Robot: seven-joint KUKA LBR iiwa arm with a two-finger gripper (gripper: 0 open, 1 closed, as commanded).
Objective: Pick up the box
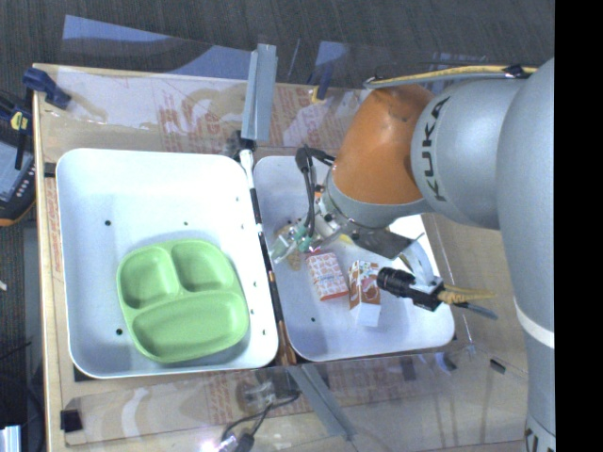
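Lying flat just below the jaws (316,226), the box (326,276) looks light, thin cardboard, easily crushed. Best pinched across its short sides. Whether the jaws stand spread cannot be told.

A robotics lab or test cell, seen from a camera fixed above a plywood desk (170,97). Two shallow white bins sit side by side on it, the left bin (85,186) and the right bin (278,186), while a large grey industrial arm (480,149) lettered KUKA, with an orange band (382,144), reaches in from the right over the right bin. Loose cables (245,427) trail at the near edge, clamps and gear (19,158) sit at the left edge, and dark carpet (283,8) lies beyond the far side.
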